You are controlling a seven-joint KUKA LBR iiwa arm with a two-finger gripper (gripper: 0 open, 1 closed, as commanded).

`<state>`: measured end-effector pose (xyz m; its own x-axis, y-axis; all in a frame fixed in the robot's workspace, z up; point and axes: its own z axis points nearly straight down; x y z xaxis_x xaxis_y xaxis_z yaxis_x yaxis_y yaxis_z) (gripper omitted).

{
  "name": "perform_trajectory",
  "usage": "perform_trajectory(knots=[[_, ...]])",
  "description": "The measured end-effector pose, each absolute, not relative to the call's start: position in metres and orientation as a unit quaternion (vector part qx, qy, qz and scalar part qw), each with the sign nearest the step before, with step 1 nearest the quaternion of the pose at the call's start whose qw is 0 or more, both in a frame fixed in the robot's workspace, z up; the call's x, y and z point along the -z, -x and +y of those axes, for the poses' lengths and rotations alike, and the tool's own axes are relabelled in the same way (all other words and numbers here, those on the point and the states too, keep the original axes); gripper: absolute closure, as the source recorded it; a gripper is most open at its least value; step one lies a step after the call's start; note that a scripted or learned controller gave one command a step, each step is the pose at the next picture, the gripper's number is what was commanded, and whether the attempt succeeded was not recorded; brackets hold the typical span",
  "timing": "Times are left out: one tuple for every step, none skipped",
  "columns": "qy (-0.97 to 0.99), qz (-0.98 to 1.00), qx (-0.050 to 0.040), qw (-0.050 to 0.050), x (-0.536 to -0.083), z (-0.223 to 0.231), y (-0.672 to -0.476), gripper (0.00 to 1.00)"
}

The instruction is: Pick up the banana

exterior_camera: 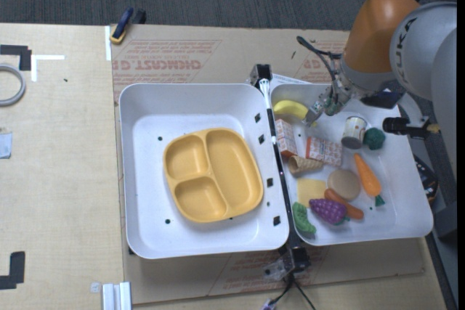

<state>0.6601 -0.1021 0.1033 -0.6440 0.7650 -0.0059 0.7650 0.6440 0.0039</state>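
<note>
You are looking at the grey arm with its orange band (381,22) reaching in from the right, and its hand (320,111) is hanging low over the far end of the right shallow white bin (414,218). The curved yellow banana (290,109) is lying in that bin's far-left corner, close against the wall shared with the left bin. The hand is sitting just beside the banana's right end; whether it is touching the fruit is too fine to tell. You cannot tell whether the hand is apart or together, and nothing is showing clamped in it.

The corner placement matters: the wall is crowding the banana on one side, so an approach from the open, right-hand side looks like the sensible one, and that is probably why the arm is angling in this way.

Other items are sharing the right bin: a red-and-white printed packet (314,147) near the banana, a small white cup (354,131), an orange carrot (368,176) and a purple grape bunch (328,210). The left white bin (138,156) is carrying a yellow three-compartment tray (211,174), well apart from the work. Judged from this, the pick is not yet made.
</note>
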Motion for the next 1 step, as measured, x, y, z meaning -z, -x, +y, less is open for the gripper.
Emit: perform_trajectory(knots=[[-0.534,0.845,0.0000,0.000,-0.0925,-0.1018,-0.6538,1.00]])
